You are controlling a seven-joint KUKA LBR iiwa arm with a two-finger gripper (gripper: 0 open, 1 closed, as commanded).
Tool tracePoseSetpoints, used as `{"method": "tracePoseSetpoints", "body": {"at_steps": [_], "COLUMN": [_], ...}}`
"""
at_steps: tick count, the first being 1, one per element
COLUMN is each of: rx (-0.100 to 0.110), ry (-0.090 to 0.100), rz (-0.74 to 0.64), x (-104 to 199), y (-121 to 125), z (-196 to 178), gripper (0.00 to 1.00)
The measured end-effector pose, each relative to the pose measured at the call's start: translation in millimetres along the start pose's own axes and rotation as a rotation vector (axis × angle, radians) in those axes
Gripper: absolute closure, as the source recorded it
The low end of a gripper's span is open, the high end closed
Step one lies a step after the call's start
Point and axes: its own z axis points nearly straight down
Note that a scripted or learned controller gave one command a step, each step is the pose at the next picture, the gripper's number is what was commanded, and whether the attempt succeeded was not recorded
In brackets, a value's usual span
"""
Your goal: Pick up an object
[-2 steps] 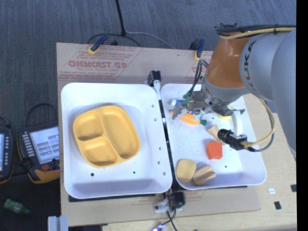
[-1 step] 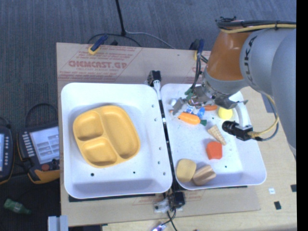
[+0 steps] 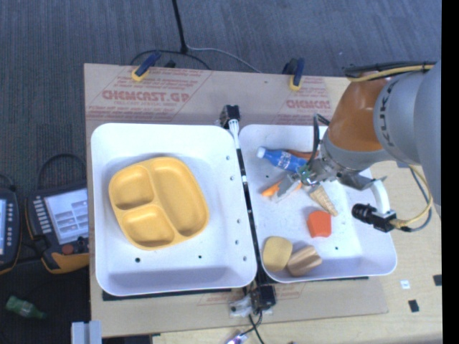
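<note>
So the biggest thing is the bench, a brown board with red lettering, clamped along its far edge. Two shallow white bins sit side by side on it. The left bin holds just a yellow divided plate, smooth plastic with three compartments, sitting a bit toward the bin's left side.

The right bin is the busy one. The grey arm with its orange band reaches in over the far right corner and covers that part of the bin. Its gripper is down among the clutter near the bin's middle; whether the claw is apart or together can't be told, the fingers get lost in the objects.

By the gripper lies a blue-and-white bottle, tilted, toward the far left of the bin. Just beside it, something thin and orange, hard to make out. A ribbed tan cone lies just right of the gripper, with an orange block near it. At the near edge, a rounded tan bread-like piece touches a brown rounded lump.
</note>
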Motion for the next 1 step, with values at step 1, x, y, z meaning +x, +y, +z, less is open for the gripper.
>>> {"method": "tracePoseSetpoints", "body": {"at_steps": [1], "rx": [-0.007], "ry": [-0.002], "rz": [0.080], "x": [20.8], "y": [83.0], "z": [-83.1], "gripper": [0.00]}}
